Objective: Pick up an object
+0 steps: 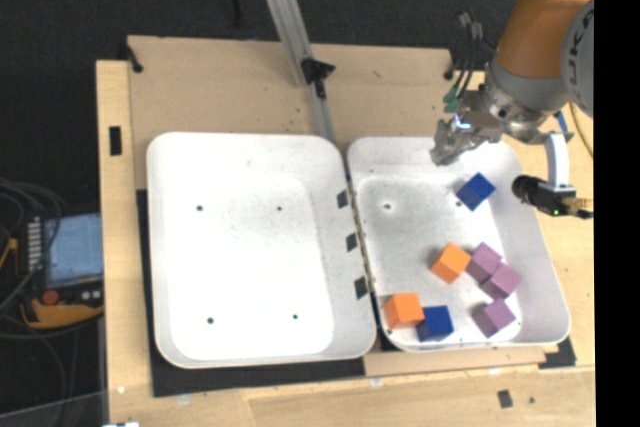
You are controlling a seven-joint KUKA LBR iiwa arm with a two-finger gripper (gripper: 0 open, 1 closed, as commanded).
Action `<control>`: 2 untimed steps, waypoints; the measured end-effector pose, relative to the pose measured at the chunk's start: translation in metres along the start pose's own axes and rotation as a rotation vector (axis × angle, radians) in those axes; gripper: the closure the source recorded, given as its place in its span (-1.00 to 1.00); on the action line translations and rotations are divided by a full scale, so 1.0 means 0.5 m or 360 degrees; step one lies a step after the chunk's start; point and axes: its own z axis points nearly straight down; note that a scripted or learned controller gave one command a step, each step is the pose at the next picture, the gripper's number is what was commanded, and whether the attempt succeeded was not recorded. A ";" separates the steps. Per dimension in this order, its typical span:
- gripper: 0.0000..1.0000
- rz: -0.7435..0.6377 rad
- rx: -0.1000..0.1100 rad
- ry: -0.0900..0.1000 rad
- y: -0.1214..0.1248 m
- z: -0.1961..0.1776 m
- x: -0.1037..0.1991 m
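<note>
Over the right bin's (pixel 520 215) far edge, the gripper (pixel 447 147) hangs above the floor, nothing visibly between its tips. Finger state: cannot tell, too small. Approach step, nothing picked yet. Nearest target: blue cube (pixel 476 191), just beside it, toward the near side. Next move: shift over the cube, descend. Arm (pixel 540 25) reaches in from the right, wrist angled down-left.

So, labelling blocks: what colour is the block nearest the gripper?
Blue, clearest in the camera view, just below the gripper.
</note>
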 end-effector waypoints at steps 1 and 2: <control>1.00 0.0000 0.0010 0.0002 -0.021 0.020 0.104; 1.00 -0.0004 0.0010 0.0005 -0.060 0.000 0.208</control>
